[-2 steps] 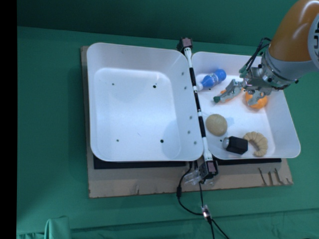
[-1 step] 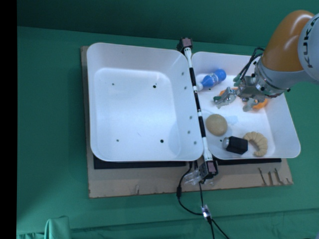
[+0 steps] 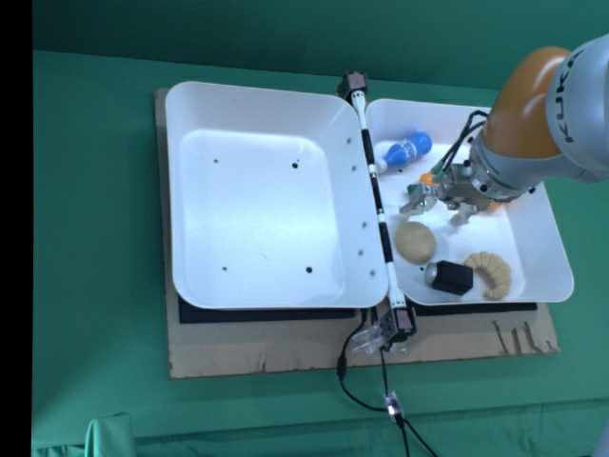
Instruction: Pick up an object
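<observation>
Gripper (image 3: 440, 201) hovers in right bin (image 3: 547, 246), finger spacing unclear, cannot tell. Round tan object (image 3: 415, 242) at 7 o'clock: risk rolling away, off-centre close.

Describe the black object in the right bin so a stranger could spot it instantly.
Find the right bin, where the grey arm reaches in. Near its front edge a small black block lies between a round tan ball and a croissant-shaped piece. It alone is dark and boxy.

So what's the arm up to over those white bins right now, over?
Gripper low over right bin, nothing seen held. Blue bottle, tan ball, croissant, black cylinder lie loose. Nothing blocking.
</observation>
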`<state>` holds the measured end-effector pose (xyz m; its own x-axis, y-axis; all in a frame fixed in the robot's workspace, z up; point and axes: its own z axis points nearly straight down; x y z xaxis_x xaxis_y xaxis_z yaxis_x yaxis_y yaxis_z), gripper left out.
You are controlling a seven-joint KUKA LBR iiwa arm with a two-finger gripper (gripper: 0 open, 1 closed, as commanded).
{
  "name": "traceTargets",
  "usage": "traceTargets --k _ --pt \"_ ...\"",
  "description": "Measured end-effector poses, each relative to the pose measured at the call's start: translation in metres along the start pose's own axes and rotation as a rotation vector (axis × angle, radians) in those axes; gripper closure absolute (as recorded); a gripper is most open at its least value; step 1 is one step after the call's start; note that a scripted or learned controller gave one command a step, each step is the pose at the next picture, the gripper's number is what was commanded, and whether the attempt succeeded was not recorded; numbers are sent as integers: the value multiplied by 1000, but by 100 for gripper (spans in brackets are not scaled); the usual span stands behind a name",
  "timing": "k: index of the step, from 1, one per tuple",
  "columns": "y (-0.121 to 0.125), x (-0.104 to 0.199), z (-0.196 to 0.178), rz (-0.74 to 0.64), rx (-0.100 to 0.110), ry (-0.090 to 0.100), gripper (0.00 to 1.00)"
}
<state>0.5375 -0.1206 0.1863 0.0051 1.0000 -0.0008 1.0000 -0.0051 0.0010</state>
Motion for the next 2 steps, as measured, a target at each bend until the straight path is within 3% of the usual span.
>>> traceTargets --k 1,2 --pt "2 -2 -15 4 -11 -5 100" --pt "4 -3 -81 -2 -10 -3 100"
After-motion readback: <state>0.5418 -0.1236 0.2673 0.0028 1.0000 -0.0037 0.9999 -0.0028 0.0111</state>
